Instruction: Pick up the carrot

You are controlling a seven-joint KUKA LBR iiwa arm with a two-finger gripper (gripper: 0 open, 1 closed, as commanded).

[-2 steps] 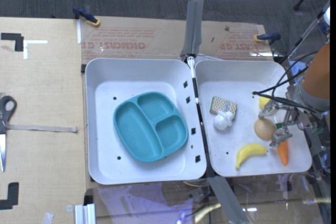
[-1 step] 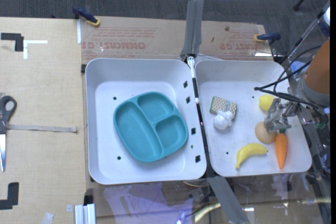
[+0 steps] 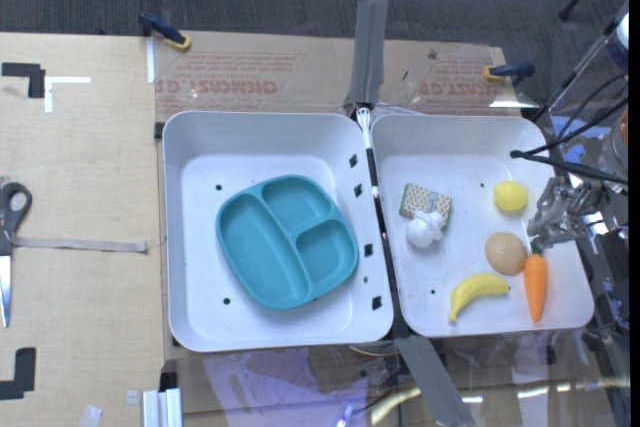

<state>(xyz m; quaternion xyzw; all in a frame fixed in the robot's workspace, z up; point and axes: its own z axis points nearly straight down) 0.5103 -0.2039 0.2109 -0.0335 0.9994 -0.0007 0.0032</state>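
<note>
Two white bins side by side; using the right bin (image 3: 470, 320) as reference. Carrot (image 3: 536, 286) lies inside it, hard against its right wall near the front right corner, orange body pointing toward the front rim, green top toward the back. Gripper (image 3: 553, 224) sits just above the carrot's green end, over the bin's right edge; metal fingers are a blur against cables, so can't tell how wide they stand. Nothing visibly between them. Brown egg (image 3: 506, 253) just left of the carrot's top, touching or nearly so. Banana (image 3: 476, 293) along the front, left of the carrot. Lemon (image 3: 511, 197) behind the egg. Small white object (image 3: 425, 231) and a patterned sponge-like block (image 3: 424, 202) near the bin's left wall. Left of the reference bin: second bin (image 3: 190, 245) holding a teal divided plate (image 3: 288, 241).
</note>
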